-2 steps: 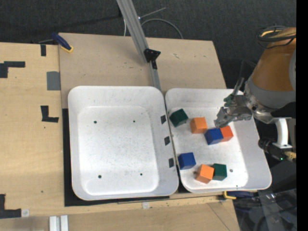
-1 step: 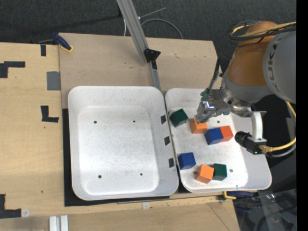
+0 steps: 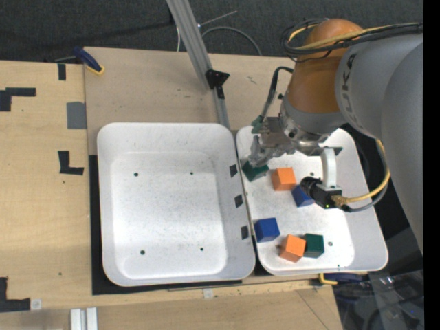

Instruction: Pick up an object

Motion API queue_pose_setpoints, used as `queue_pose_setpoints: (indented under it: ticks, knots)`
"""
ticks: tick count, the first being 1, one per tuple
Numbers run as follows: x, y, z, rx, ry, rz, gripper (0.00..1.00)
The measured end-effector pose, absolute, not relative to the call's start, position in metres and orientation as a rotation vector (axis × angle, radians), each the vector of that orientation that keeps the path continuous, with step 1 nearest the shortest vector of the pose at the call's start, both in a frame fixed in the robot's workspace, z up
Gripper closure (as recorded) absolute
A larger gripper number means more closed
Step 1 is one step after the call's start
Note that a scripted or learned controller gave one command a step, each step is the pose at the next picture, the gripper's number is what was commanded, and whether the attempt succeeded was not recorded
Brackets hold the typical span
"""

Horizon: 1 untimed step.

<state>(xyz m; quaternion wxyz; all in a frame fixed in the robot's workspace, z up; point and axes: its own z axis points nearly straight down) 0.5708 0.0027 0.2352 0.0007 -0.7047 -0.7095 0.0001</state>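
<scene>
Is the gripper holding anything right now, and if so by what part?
Cannot be told. The gripper sits right above a green block in the right bin, but any grip is hidden.

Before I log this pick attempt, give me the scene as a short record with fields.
arm: reaches in from the right, over the right bin
gripper: low at the right bin's upper left corner, at a dark green block
grasp: cannot tell
other blocks in right bin: two orange, two blue, one dark green
left bin: white, speckled floor
</scene>
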Motion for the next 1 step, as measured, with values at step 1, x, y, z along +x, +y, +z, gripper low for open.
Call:
queue_pose_setpoints:
  ticks: [1]
  knots:
    - [0.5937, 0.0630, 0.2353, -2.211, -2.229, -0.002, 1.00]
